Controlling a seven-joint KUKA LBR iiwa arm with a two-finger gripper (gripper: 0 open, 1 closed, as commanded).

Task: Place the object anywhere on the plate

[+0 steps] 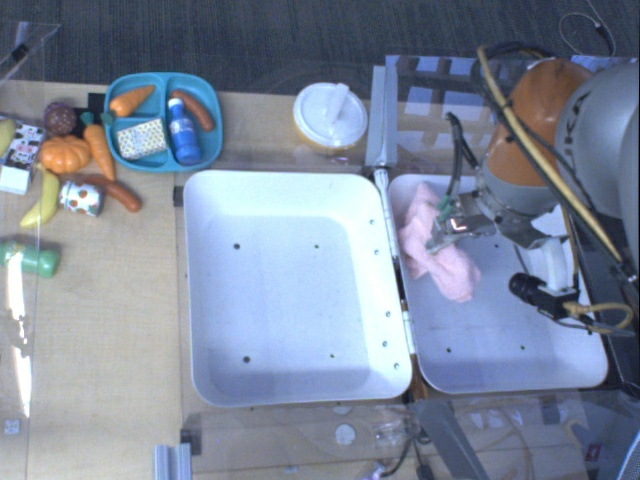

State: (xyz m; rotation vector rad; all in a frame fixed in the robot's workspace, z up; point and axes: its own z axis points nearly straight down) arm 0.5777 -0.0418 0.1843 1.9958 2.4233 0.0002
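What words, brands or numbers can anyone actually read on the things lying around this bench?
None can be read.
White card at the far left: dark printing, too blurred.
Blue bottle in the blue divided plate: no legible label.
Small can: pattern only, nothing legible.

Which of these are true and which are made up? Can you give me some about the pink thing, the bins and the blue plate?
1. The pink cloth lies in the right bin. True.
2. The gripper is over the left bin. False: it is at the cloth in the right bin.
3. The blue plate has compartments with toy food. True.
4. The plate sits inside a bin. False: it is on the bench, beyond the left bin.
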